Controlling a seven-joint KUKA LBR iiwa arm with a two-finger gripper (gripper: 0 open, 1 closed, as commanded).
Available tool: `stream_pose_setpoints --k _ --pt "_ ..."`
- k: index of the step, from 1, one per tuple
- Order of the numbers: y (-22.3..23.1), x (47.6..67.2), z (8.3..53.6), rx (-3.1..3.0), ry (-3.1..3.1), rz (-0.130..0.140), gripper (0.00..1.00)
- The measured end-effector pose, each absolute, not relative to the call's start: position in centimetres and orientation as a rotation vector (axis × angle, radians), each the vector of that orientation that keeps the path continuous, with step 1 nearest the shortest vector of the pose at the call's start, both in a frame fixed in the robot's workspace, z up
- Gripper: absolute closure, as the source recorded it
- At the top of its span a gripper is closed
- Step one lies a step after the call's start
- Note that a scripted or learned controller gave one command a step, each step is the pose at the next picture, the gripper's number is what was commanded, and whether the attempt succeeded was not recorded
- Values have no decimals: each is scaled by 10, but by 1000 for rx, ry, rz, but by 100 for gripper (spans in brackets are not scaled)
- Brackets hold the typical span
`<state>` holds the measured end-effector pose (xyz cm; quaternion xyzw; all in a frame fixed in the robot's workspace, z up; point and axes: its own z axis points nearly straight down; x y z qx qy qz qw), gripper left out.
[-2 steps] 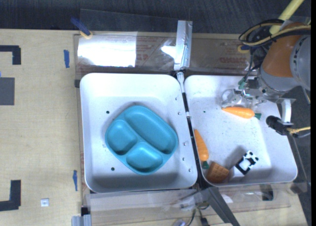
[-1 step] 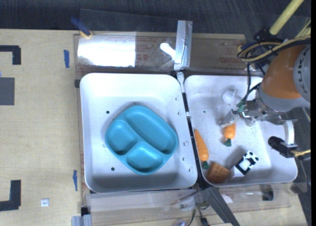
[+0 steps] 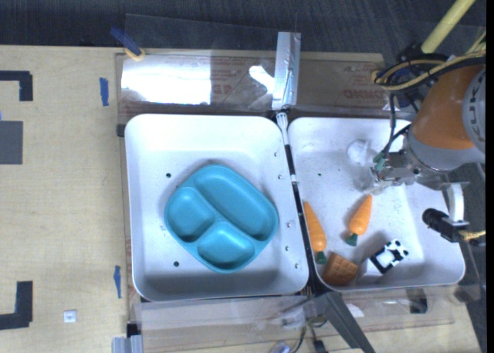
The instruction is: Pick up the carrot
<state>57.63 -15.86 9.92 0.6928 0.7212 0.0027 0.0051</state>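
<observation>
Nearest the camera, along the front wall of the right bin (image 3: 444, 276), lie a brown cone-like piece (image 3: 340, 268) and a small black-and-white toy (image 3: 389, 256). My target, the carrot (image 3: 359, 217), lies just behind them, about mid-floor of that bin, tilted with its green end toward the front wall and its orange tip pointing back toward my gripper (image 3: 384, 171). A second, longer orange piece (image 3: 314, 229), carrot-like too, lies against the bin's left wall, running front to back; I judge the mid-floor one the easier pick, since it lies clear of the walls.

My gripper hangs over the back half of the right bin, just beyond the carrot's orange tip, beside a pale, blurred object (image 3: 357, 151). Whether it is clenched or released I cannot tell, and nothing shows between it and the carrot.

To do this well, I should shift toward the front wall until I am over the carrot's middle, turn the wrist so the jaws cross its narrow width, then descend straight and close at the thick part.

Over in the left bin (image 3: 147, 189) a blue divided tray (image 3: 221, 215) sits mid-floor.
</observation>
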Motion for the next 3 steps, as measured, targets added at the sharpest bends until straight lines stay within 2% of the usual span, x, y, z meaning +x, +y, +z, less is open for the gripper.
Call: stream_pose_setpoints --k 1,2,3 --pt "-159 576 98 2170 2259 7 0" --pt "-120 525 88 2152 2283 5 0" --pt "-121 527 99 2150 2277 10 100"
